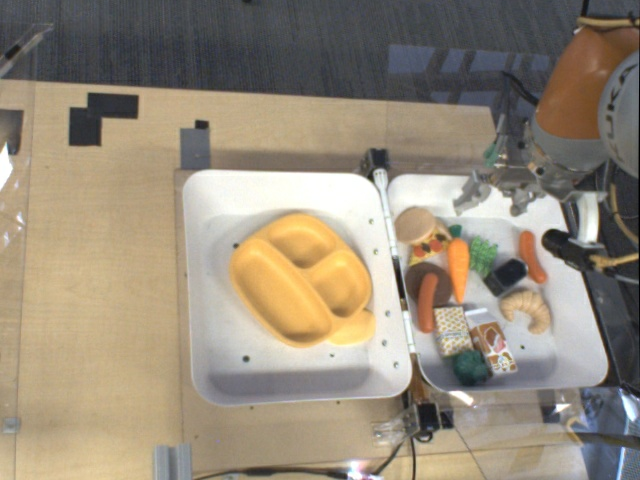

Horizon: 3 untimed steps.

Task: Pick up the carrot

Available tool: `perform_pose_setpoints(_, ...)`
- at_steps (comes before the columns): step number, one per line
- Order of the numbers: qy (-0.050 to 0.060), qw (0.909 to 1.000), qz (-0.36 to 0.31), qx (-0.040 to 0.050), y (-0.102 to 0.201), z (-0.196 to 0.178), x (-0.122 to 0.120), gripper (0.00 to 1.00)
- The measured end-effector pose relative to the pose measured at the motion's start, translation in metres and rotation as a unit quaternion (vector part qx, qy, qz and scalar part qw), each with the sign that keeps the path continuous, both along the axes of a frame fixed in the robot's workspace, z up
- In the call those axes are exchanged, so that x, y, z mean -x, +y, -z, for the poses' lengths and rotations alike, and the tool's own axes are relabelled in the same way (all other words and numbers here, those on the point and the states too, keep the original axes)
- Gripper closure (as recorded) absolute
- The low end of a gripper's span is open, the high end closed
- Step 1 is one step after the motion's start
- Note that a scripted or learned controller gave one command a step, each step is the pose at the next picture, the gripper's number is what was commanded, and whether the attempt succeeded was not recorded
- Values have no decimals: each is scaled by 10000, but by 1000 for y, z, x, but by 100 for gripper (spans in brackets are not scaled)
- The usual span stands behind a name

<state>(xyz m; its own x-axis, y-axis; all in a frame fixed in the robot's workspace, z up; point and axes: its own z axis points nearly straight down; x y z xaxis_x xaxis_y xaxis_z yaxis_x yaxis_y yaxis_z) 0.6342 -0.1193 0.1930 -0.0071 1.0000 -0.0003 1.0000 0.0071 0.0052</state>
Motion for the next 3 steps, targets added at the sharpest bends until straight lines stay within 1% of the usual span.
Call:
perform_pose_setpoints(1, -81, 9997, 240, -5, -14, 99, 8, 0)
perform_pose_setpoints(2, -147, 9996, 227, -11, -13, 84, 4, 100)
perform_pose_setpoints(3, -29, 9997, 233, -14, 42, 41, 7, 100)
